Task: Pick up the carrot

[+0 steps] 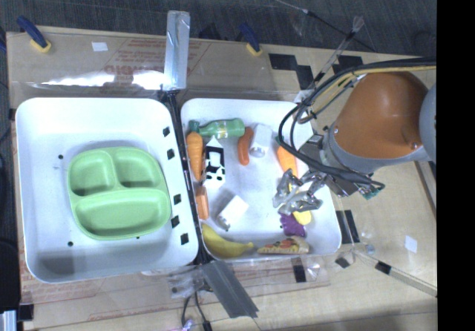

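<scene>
several orange carrots share the right white bin (194,111); the long orange carrot (194,154) lies along its left wall. metal claw (297,194) hovers far right over clutter, state i cannot tell. risk: grabbing the small orange carrot piece (286,160) or purple toy (293,225).

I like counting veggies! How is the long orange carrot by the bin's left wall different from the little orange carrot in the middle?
The long orange carrot by the right bin's left wall is bigger than the little orange carrot in the middle. The long one touches the green bottle; the little one lies beside it, apart from the wall. Both are orange and lie roughly lengthwise up the bin.
</scene>
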